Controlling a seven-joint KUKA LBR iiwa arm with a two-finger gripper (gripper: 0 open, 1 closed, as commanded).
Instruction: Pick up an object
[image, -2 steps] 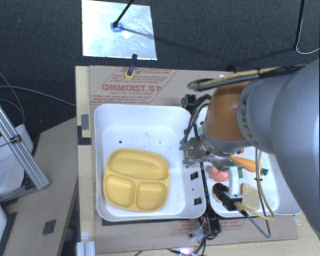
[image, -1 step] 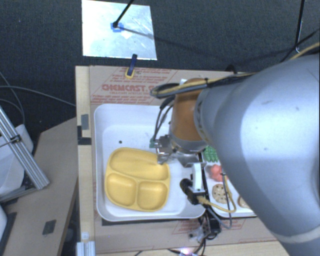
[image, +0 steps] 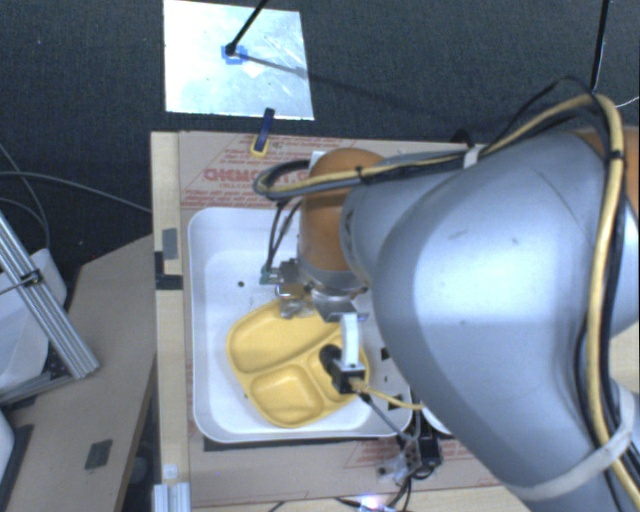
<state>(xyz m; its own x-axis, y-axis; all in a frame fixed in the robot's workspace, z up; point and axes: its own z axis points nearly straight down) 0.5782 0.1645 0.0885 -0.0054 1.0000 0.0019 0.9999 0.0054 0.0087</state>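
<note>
A yellow divided tray (image: 275, 365) lies in the left white bin (image: 225, 250), toward its near side, with two compartments showing. The grey arm with its orange band reaches down over the bin's right half. My gripper (image: 300, 300) sits low at the tray's far right edge, just above or touching its rim. The wrist hides the fingers, and I cannot tell whether anything is between them.
The arm's bulk covers the right bin and most of the view's right side. A brown cardboard sheet (image: 215, 175) lies under the bins. A blue and yellow object (image: 263, 132) rests at the cardboard's far edge. Aluminium framing (image: 40, 300) stands at left.
</note>
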